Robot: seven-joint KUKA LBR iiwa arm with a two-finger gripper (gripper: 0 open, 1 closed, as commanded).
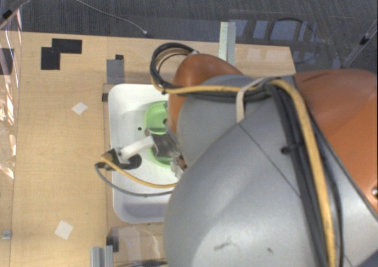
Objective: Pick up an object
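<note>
A green object [156, 116] lies in the white bin [125, 198], near the bin's middle. My gripper [165, 145] is low inside the bin, right over the green object, and covers part of it. The gripper's tips are hidden by its own body and by the arm. A white piece [133, 148] sticks out to the left of the gripper, next to a black and yellow cable loop [121, 164]. I cannot tell whether anything is held.
The grey arm with its orange band [201, 74] covers the right half of the view and whatever lies beneath it. Cables [162, 62] loop above the wrist. Bare wooden bench [59, 159] lies to the left of the bin.
</note>
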